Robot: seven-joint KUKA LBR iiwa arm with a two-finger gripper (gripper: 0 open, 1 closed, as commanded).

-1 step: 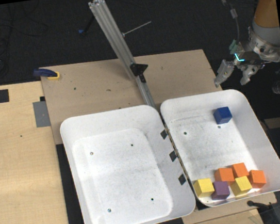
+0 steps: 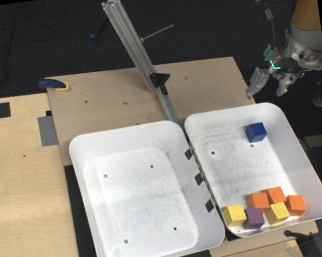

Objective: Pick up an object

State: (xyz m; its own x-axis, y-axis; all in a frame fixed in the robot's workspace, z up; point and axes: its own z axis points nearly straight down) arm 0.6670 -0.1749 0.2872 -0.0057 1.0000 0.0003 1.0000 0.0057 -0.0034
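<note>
A blue cube [image 2: 256, 132] lies alone near the back of the right bin [image 2: 297, 134]. At that bin's front edge sits a cluster of blocks: a yellow one [image 2: 234, 213], a purple one [image 2: 255, 217], another yellow one [image 2: 277, 212] and orange ones [image 2: 258, 201] [image 2: 296, 203]. My gripper [image 2: 273, 82] hangs above and behind the right bin's back right corner, well clear of the blocks. Its fingers are spread apart with nothing between them.
The left bin [image 2: 94, 165] lies beside the right one, with black clips [image 2: 199, 178] along the shared edge. A slanted aluminium bar [image 2: 136, 51] rises behind the bins. A blue and yellow clamp [image 2: 53, 84] sits at the bench's back left.
</note>
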